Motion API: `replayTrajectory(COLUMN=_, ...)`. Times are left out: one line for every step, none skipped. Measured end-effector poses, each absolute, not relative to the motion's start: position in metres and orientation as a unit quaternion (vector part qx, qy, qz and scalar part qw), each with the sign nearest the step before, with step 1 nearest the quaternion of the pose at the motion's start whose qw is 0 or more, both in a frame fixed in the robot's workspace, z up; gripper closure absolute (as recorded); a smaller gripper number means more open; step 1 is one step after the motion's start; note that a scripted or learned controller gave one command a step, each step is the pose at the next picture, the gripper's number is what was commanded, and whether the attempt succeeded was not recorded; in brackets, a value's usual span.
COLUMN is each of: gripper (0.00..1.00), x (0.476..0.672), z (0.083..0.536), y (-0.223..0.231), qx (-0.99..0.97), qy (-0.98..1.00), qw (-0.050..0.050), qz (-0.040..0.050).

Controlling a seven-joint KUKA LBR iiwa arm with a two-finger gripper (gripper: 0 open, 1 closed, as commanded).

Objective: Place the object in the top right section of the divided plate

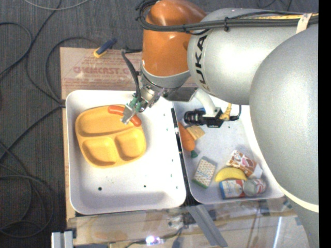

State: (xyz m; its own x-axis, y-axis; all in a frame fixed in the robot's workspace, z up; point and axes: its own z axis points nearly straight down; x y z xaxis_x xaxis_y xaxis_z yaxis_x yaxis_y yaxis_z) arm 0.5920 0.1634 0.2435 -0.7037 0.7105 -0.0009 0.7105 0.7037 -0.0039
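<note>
Claw (pixel 130 112) sits at the divided plate's (pixel 109 138) upper right edge, over the red-orange sausage-like toy (pixel 123 111) lying along the rim of the plate's upper section. Can't tell if it's apart or clamped; tips too small to read. Toy prob light, smooth plastic, round, so likely to roll or slip. Best grip: across its narrow middle. Plate is in the left bin (pixel 124 187).

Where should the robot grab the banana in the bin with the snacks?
Probably across the middle of the banana, coming straight down from above. It lies flat and curved in the right bin, and its middle is the most open part; a carton and can crowd its right end.
</note>
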Motion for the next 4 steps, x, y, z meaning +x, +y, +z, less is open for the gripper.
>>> replayTrajectory(gripper=1.00, x=0.551, z=0.201, y=0.187, qx=-0.087, qy=-0.996, qw=0.001, qz=-0.0004)
replayTrajectory(gripper=1.00, x=0.573, z=0.118, y=0.195, qx=-0.191, qy=-0.982, qw=0.001, qz=-0.0017)
replayTrajectory(gripper=1.00, x=0.565, z=0.192, y=0.145, qx=-0.317, qy=-0.949, qw=0.001, qz=0.0011)
replayTrajectory(gripper=1.00, x=0.526, z=0.206, y=0.144, qx=-0.094, qy=-0.996, qw=0.001, qz=-0.0001)
